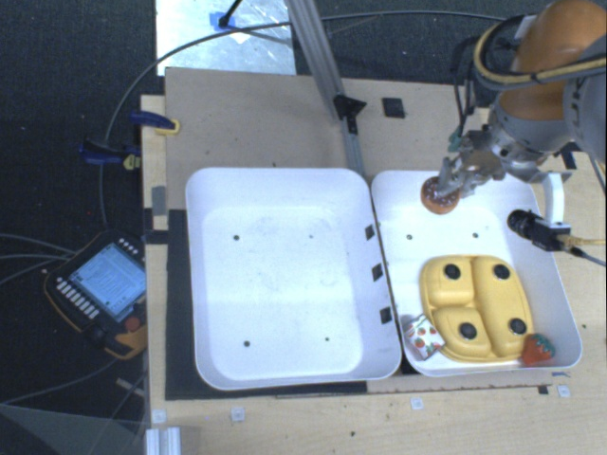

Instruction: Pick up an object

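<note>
While the claw (453,180) hangs over the far end of the right bin (560,292), the nearest things sit along that bin's front wall: a small crumpled red-and-white piece (420,336) at the left corner, a small red-orange object (538,349) at the right corner, and between them a broad yellow moulded tray (476,306) with rounded lobes and dark dots. It looks like smooth, stiff plastic, wide and awkward to pinch except at an edge. Farther back lies a small round brown object (440,197), doughnut-like with a speckled top, right at the claw's tips. I judge it light and rigid, best taken across its outer rim. Whether the claw's fingers are apart or together, I cannot tell, nor whether they touch the brown piece. The left bin (204,254) is glossy white with rounded corners. Beyond both, the counter (256,112) is flat brown board.
</note>
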`<state>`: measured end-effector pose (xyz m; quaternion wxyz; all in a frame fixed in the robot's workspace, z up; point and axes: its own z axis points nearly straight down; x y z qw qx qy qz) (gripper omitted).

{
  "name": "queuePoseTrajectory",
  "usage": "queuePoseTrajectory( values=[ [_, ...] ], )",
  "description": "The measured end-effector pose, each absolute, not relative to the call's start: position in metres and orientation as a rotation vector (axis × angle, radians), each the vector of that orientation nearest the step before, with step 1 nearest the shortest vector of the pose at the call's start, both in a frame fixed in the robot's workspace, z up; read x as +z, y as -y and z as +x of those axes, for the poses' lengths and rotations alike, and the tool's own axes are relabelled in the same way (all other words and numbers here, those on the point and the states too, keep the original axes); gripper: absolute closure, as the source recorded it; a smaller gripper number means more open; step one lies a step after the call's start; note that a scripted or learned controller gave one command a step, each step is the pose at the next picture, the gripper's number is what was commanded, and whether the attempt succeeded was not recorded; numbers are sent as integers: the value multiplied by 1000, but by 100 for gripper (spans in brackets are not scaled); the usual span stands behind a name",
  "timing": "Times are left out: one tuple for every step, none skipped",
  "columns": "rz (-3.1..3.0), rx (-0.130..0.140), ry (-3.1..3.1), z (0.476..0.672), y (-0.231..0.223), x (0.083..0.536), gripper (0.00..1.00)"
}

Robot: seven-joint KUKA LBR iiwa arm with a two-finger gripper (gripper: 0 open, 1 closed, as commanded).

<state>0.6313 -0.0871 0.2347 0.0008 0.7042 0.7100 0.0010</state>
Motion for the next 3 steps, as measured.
queuePoseTrajectory(
  values=[
    [2212,2,-2230,625,33,224,100],
    [2211,2,-2231,623,-19,214,100],
    [2210,5,-2233,614,-69,225,100]
  ],
)
